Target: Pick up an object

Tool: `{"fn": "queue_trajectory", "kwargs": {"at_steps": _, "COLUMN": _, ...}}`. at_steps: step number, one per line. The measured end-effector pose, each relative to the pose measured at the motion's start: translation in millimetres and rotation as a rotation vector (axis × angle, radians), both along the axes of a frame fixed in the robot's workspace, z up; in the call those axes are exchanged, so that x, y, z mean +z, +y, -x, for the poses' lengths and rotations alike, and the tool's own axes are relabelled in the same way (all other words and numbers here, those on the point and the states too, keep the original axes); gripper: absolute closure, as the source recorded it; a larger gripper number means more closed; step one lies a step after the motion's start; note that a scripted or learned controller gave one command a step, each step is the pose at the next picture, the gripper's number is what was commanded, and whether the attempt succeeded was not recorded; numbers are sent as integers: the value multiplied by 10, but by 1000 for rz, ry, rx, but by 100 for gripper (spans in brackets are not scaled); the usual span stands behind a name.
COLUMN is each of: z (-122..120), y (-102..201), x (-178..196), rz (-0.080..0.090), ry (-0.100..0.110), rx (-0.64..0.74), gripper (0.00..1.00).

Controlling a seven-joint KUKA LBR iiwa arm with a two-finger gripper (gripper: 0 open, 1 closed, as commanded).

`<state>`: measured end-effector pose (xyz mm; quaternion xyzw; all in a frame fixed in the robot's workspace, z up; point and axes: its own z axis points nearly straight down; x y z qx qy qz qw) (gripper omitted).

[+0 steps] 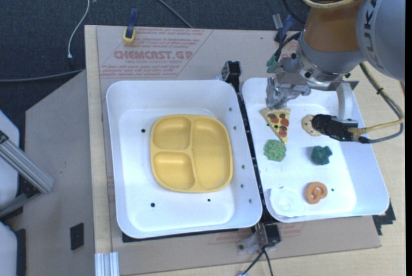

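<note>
Right now the hand [278, 96] hangs low in the right bin [367, 194], at about eleven o'clock of its floor, just above the broad end of the pizza slice [277, 122]; whether it is released or clenched I cannot tell. To do this pick well, I judge it should settle squarely over the slice, since a thin flat piece slips easily. Other candidates lie near: green broccoli [275, 150] at six o'clock from the slice, a darker green piece [321, 154], and a pretzel [315, 192].
</note>
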<state>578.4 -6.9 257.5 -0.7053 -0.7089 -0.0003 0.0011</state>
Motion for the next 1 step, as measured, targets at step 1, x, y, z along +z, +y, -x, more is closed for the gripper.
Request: {"fn": "queue_trajectory", "kwargs": {"at_steps": 1, "z": 54, "y": 537, "x": -181, "rz": 0, "ry": 3, "rx": -1, "gripper": 100}}
